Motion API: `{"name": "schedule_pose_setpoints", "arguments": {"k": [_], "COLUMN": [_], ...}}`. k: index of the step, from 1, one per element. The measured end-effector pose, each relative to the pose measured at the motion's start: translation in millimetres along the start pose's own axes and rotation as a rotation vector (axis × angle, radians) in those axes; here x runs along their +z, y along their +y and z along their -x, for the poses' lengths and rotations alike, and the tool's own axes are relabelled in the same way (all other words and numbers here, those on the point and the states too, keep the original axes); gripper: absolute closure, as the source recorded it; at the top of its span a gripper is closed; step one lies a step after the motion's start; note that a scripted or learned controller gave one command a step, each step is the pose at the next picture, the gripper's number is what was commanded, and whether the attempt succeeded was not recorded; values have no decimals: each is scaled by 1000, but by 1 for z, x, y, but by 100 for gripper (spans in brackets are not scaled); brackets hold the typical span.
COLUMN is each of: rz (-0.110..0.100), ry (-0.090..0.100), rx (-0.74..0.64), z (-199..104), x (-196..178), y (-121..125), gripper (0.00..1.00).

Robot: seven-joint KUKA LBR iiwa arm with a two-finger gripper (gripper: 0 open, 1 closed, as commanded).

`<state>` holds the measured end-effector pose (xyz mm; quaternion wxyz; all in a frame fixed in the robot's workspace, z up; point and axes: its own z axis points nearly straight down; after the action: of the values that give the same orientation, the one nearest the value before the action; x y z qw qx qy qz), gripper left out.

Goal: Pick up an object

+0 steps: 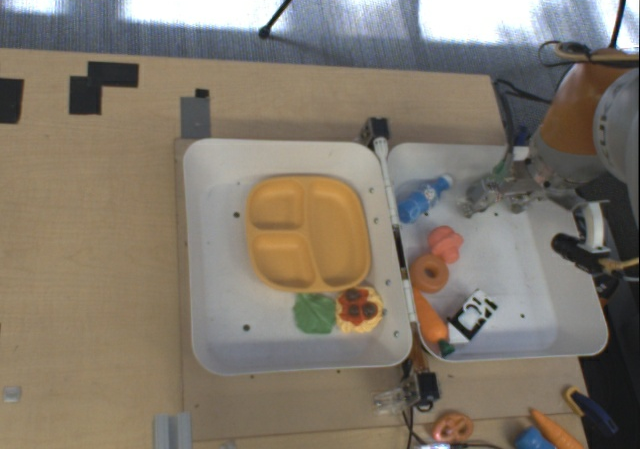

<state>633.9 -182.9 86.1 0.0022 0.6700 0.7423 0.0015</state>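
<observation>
My gripper (pixel 483 194) hangs over the back part of the right bin (pixel 560 337), reaching in from the right. It is open and holds nothing. Just to its left lies a blue bottle (pixel 421 199). In front of that sit a pink toy (pixel 446 241) and a brown donut (pixel 431 273). An orange carrot (pixel 430 320) lies along the bin's front left wall, beside a black-and-white box (pixel 473 315).
The left bin (pixel 215 237) holds a yellow divided plate (pixel 306 231), a green leaf toy (pixel 315 313) and a small pizza toy (pixel 360 309). A pretzel (pixel 452 427) and another carrot (pixel 551 432) lie on the bench in front of the bins.
</observation>
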Motion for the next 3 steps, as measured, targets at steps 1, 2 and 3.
{"name": "schedule_pose_setpoints", "arguments": {"k": [1,2,3], "rz": [-7,6,7], "ry": [5,-3,-3], "rx": [-15,-19,-20], "z": [25,26,26], "x": [-9,-24,-24], "y": [33,37,37], "gripper": [0,100,0]}}
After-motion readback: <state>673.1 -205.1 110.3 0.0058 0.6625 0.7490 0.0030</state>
